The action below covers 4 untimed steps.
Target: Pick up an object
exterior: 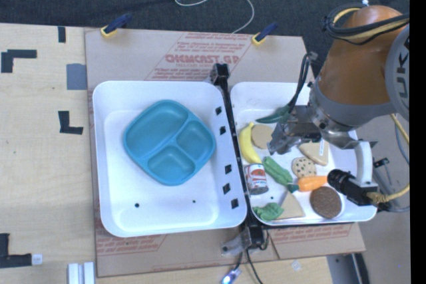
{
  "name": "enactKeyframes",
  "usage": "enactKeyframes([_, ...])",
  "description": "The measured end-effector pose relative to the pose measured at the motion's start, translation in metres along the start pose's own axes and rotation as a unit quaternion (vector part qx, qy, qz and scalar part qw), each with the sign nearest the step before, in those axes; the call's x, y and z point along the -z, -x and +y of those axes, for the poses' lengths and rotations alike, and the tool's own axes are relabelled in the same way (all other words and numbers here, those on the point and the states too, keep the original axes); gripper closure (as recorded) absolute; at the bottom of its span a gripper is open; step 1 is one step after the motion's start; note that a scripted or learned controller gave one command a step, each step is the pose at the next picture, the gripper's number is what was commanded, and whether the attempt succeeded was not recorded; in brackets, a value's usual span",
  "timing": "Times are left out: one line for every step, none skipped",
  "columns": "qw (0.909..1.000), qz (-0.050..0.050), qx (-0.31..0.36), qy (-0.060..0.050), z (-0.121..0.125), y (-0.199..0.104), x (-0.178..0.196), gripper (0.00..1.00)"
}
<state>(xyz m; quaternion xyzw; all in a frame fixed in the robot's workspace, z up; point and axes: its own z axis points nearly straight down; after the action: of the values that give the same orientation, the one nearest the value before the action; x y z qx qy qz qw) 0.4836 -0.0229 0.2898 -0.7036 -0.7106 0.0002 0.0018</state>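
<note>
Bench (pixel 40 163): cardboard sheet (pixel 200 56), two white bins (pixel 106 163).

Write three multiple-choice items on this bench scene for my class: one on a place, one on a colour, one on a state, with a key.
1. Where does the divided plate lie?
A. left bin
B. right bin
C. on the cardboard

2. What colour is the plate?
A. red
B. blue
C. yellow

3. How does the banana lie?
A. lifted in the air
B. on the plate
C. on the right bin's floor

Key: 1 A, it sits alone in the left bin. 2 B, it is light blue. 3 C, it rests flat beside the divider.
</note>
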Motion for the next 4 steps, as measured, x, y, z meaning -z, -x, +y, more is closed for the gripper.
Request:
enactKeyframes([1.0000, -0.001, -0.002, -0.003, 0.002, -0.044, -0.060, 1.00])
enactKeyframes([1.0000, 0.001, 0.003, 0.005, 0.028, -0.152, 0.021, 1.00])
enactKeyframes([1.0000, -0.003, -0.005, -0.003, 0.032, -0.135, -0.049, 1.00])
enactKeyframes([1.0000, 0.002, -0.001, 0.010, 0.026, -0.185, 0.177, 1.00])
